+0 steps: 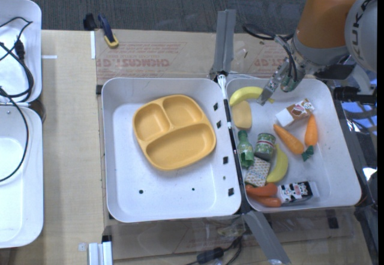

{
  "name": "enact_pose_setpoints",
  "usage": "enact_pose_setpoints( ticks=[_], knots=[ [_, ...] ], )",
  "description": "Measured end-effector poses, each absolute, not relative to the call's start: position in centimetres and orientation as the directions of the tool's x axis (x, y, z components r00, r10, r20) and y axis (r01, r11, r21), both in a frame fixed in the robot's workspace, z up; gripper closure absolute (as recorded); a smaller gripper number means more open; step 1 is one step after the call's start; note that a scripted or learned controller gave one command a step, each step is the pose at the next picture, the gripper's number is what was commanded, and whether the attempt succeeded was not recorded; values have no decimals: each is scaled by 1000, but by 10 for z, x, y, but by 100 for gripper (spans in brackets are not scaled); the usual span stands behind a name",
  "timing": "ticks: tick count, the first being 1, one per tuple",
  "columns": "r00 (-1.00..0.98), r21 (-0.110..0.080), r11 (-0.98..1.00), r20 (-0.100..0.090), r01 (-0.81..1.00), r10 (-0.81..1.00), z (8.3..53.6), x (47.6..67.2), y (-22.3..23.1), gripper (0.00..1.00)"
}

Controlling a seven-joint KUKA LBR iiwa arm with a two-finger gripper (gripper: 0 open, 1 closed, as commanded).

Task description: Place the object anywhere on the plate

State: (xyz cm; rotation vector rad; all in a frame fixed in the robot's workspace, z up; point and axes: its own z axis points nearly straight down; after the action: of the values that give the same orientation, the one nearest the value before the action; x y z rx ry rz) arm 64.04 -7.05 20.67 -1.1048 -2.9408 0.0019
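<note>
Pale wood-grain tabletop [66, 138] carries 2 shallow white bins side by side, with a dark carpeted floor beyond the far edge and a flattened cardboard sheet [150, 54] under the bins' back rims. On the left bin [120, 186] lies a yellow 3-compartment plate [174, 132], set at a slight angle and bare, so it is ready to receive whatever is brought over. On the right bin [342, 180] the toy food is crowded together: a banana [245, 95] along the back rim, a pale yellow round piece [242, 116] just beside it, a small carton [294, 114], 2 carrots [300, 136], a green bottle [245, 148], a can [264, 145], a second banana [278, 165], a cracker-like square [259, 171], a red sausage-like piece [262, 193] and a black-and-white box [296, 192]. The arm reaches in from the right, and its gripper [266, 95] hangs tilted over the back of the right bin with its tip at the right end of the first banana, which seems the likeliest object for the task; whether it touches the fruit, or whether it is spread or pressed together, I cannot tell. Judging by this, picking is the step in hand and the plate step is not yet done. Loose black cables lie on a white surface [18, 168] at far left.
</note>
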Motion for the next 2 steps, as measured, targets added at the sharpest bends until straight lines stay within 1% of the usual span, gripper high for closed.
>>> enact_pose_setpoints(
  ticks=[1,2],
  knots=[
    [-748,-3,748,2,663,663,158,601,-108,100],
    [-792,-1,792,0,610,610,90,613,-160,100]
  ],
)
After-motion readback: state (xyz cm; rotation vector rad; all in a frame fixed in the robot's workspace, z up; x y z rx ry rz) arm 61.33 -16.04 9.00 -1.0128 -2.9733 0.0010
